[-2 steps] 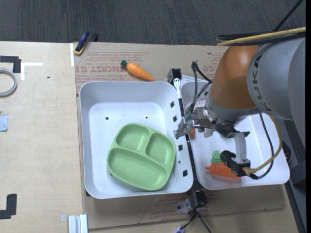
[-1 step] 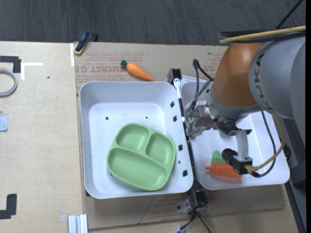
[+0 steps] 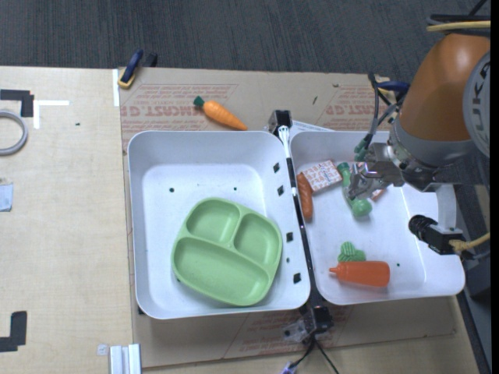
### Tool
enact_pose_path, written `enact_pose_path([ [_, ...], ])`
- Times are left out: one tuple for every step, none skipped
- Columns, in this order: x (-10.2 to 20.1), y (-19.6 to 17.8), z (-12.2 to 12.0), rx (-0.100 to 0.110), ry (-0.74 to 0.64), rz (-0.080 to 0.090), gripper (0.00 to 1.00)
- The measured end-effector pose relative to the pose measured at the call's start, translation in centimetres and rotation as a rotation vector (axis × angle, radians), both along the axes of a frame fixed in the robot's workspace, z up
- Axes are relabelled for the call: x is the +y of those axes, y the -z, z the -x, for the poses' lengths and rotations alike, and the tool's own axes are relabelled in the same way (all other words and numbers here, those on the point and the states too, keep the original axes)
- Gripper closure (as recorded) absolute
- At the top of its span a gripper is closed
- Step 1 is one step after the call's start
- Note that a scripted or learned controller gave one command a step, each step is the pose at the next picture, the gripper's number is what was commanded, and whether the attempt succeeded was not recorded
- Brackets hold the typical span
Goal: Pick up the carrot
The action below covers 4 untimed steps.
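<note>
Camera view, carrot on cardboard behind bins, claw over right bin, grip state unclear

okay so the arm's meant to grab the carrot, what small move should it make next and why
Probably slide the gripper toward the bin's near edge and line up above the carrot. The gripper hangs over the right bin close to a small green piece, while the carrot lies on its side farther toward the near wall, leafy end beside it, with nothing touching it.
</note>
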<state>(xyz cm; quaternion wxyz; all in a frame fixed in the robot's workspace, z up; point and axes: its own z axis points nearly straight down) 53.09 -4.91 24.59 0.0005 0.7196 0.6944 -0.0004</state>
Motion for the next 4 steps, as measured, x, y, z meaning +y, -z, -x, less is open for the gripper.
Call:
enact_pose_path([
  [-11.0, -10.2, -0.9, 0.000, -0.066, 0.001, 1.00],
  [-7.1, 1.7, 0.0, 0.001, 0.101, -0.001, 1.00],
  [-9.3, -2.1, 5.3, 0.001, 0.167, -0.001, 1.00],
  [-16.1, -2.7, 3.7, -0.002, 0.078, 0.001, 1.00],
])
